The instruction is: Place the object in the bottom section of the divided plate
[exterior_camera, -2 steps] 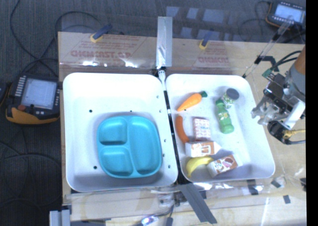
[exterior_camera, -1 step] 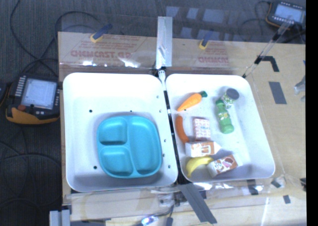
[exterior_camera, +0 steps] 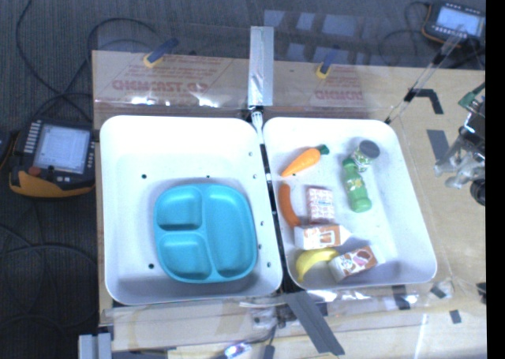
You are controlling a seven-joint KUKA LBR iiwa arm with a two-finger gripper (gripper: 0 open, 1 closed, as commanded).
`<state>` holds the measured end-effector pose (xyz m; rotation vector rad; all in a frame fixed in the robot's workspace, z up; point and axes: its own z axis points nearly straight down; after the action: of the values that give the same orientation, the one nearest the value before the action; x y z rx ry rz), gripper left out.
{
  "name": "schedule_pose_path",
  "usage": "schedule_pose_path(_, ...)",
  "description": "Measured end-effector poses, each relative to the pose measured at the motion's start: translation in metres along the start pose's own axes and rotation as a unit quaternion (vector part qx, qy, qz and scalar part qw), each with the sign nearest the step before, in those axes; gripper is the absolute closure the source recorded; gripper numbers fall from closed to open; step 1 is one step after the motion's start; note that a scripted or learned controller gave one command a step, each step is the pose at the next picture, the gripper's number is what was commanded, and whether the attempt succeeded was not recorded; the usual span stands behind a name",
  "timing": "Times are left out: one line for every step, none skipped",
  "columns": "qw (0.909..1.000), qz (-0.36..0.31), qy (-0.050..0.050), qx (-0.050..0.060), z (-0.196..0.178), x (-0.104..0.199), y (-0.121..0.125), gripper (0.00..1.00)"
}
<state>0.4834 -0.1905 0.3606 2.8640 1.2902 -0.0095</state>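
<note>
Toward the bench's right edge, my right bin [exterior_camera: 412, 206] holds light, stiff toy foods, the carrot [exterior_camera: 304, 161] best pinched mid-body; the divided plate [exterior_camera: 207, 229] waits left; jaws' state I cannot tell.

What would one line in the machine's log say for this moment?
stage: before pick | divided plate: left bin | carrot, green bottle, banana: right bin | gripper: right of bins

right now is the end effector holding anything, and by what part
Nothing is held. The end effector sits at the right edge, outside the right bin, apart from the items lying in it.
</note>
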Motion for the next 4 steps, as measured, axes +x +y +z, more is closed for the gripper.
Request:
schedule_pose_path(0.9906,-0.137,0.002,0.001,0.128,0.011,-0.009,1.00)
schedule_pose_path(0.9997,0.023,0.001,-0.001,-0.042,-0.017,0.016,1.00)
schedule_pose_path(0.9877,-0.157,0.002,0.001,0.109,-0.011,0.010,1.00)
schedule_pose_path(1.0000,-0.003,0.001,0.002,0.137,0.043,-0.038,1.00)
